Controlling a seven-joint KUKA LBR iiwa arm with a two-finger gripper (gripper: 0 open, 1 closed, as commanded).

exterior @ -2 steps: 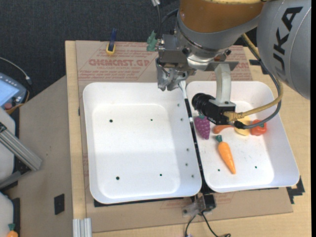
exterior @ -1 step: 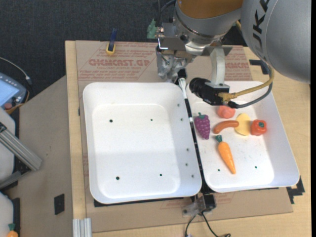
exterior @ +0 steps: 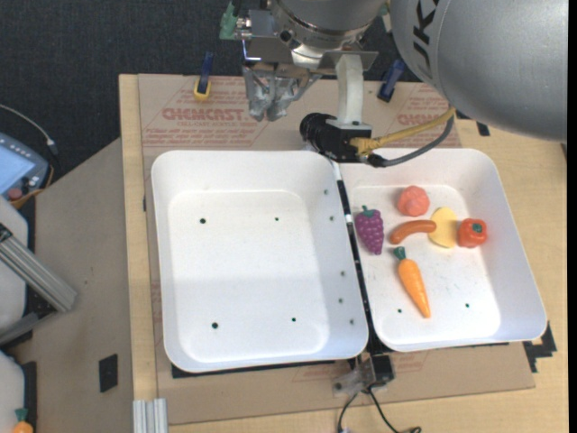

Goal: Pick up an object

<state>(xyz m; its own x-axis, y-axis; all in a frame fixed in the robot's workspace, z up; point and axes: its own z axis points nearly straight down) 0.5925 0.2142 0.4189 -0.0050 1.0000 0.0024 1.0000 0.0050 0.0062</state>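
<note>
Cardboard-topped bench (exterior: 180,115) standing on dark carpet, bearing two white bins side by side; left bin (exterior: 171,269) lying below the gripper, right bin (exterior: 514,269) lying below it and off to the right. Right bin holding six toy foods, one of each: purple grapes (exterior: 369,229), sausage (exterior: 412,231), pink round fruit (exterior: 414,200), yellow piece (exterior: 443,227), red tomato (exterior: 471,232), orange carrot (exterior: 413,282). Gripper (exterior: 273,97) hanging above the cardboard beyond the bins' far rims; fingers drawn close together, nothing showing between them; all foods lying well apart from it.
</note>
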